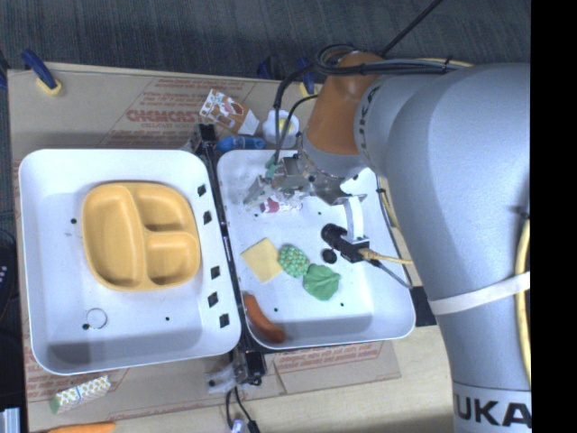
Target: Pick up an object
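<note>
I have the gripper (275, 188) low near the far edge of the right bin (383, 318), over a small reddish item (270, 206) I can't identify. Likely targets lie mid-bin: a yellow slab (261, 260), a green knobbly piece (292, 260) and a green lump (321, 281); a sausage (263, 318) hugs the near left corner. The left bin (54, 341) carries a yellow tray (140, 234).

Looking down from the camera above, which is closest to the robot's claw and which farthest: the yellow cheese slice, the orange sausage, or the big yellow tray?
Measured from the gripper:
1. Yellow cheese slice, just below it in the right bin.
2. Orange sausage, at that bin's lower left corner.
3. Yellow divided tray, in the left bin.
</note>
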`<state>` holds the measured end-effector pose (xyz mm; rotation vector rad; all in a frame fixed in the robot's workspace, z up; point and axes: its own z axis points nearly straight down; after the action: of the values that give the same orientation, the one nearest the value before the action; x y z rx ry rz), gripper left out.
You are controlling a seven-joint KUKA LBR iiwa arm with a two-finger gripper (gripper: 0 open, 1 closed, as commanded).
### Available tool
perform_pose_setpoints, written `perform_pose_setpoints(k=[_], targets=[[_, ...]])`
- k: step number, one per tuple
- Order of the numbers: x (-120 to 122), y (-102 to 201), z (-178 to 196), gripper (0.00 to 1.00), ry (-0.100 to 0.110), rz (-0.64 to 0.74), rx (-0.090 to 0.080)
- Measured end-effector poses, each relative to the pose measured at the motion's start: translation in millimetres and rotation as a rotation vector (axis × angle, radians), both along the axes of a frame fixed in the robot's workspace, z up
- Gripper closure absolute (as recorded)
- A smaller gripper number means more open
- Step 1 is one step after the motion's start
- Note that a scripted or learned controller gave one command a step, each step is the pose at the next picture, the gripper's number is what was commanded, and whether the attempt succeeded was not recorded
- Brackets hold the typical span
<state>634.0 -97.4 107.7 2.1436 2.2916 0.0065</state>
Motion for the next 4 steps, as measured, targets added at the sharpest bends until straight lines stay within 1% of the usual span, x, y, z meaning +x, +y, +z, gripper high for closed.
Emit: perform_pose_setpoints(k=[1,2,3,4], targets=[[20.5,-1.7,21.5,0.0,0.009,-0.15,-0.001],[21.6,-34.3,-11.3,0.0,0.005,0.391,-0.002],[23.0,-32.2,0.0,1.0,0.003,0.397,0.0],[22.8,-32.2,-0.1,0.0,0.004,0.397,0.0]])
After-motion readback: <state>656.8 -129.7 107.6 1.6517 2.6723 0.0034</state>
